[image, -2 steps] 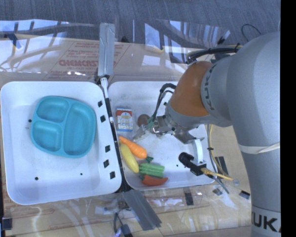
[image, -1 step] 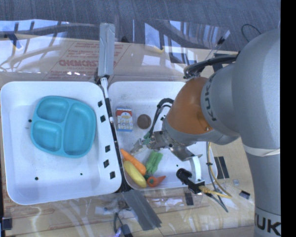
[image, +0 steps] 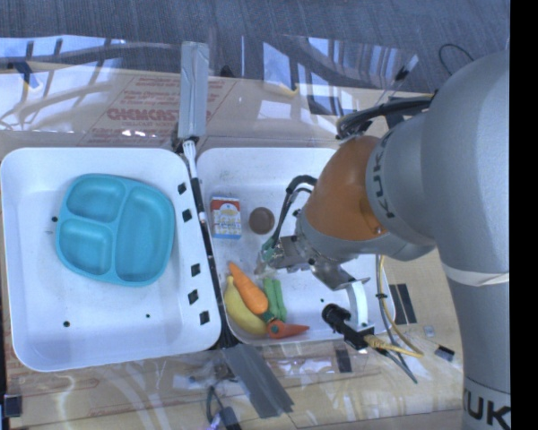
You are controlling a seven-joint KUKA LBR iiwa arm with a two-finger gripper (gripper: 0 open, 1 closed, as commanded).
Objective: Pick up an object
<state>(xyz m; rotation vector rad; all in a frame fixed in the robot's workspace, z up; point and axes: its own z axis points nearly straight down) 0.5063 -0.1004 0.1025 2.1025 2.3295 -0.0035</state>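
In the right bin (image: 251, 170) lie a small white and red carton (image: 225, 218), a brown ball (image: 261, 219), an orange carrot (image: 248, 288), a yellow banana (image: 237, 308), a green vegetable (image: 275, 298) and a second orange piece (image: 288, 330). The grey arm with its orange band (image: 341, 200) reaches in from the right and hangs over the middle of this bin. My gripper (image: 271, 255) points down-left, just above the carrot and the green vegetable and right of the carton. The wrist hides much of it.
The left bin (image: 27, 267) holds a light blue divided plate (image: 117, 228). A grey divider bar (image: 194, 88) runs between the bins at the back. Cables and a black fitting (image: 341, 319) hang from the arm over the right bin's front edge.
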